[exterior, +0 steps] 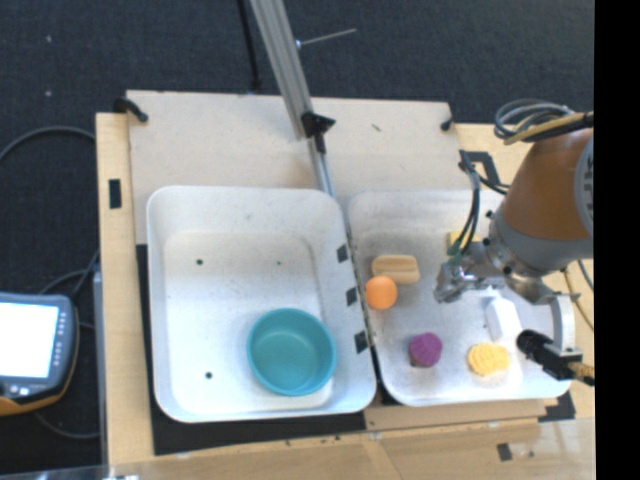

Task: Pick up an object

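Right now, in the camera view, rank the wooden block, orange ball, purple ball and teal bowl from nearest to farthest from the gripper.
From the gripper, in the right bin:
1. Wooden block, just to its left in the picture.
2. Orange ball, touching the block's lower left, and purple ball, toward the front: too close to call.
3. Teal bowl, in the left bin.

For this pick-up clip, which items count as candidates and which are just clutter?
Candidates, right bin: round orange ball; tan wooden block; purple knobbly lump; yellow ridged piece. The gripper hangs nearby.

Lying about: teal plastic bowl, left bin; handheld screen beside the bench.
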Robot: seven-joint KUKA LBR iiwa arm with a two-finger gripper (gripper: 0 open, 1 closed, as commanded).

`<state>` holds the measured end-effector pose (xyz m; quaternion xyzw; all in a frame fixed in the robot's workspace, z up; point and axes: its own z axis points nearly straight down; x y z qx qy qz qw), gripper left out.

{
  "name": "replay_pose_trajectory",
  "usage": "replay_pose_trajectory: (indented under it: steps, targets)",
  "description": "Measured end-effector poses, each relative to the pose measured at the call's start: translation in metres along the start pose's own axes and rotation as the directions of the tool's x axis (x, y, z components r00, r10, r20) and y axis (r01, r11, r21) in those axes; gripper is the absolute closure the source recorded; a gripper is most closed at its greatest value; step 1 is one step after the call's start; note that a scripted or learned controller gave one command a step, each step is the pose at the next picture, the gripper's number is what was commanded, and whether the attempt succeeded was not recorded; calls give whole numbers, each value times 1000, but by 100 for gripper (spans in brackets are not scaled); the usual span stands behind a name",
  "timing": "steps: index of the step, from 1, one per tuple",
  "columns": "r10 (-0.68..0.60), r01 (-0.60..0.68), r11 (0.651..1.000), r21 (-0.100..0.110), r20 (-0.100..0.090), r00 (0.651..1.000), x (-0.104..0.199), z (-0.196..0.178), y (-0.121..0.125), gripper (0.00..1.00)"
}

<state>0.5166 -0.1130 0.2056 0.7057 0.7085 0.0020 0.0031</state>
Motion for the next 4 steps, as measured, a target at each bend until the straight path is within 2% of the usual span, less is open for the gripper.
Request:
replay_pose_trajectory:
  steps: [1, 2, 3, 4]
  targets:
    - [0, 0, 1000, 2, 0, 1000, -1, -28, 2, 100]
    - [-5, 5, 1000, 5, -3, 1000, 60, -25, 15, 100]
    - [-5, 5, 1000, 4, -3, 1000, 116, -32, 13, 100]
    - [-5, 5, 1000, 6, -4, 1000, 174, -37, 33, 100]
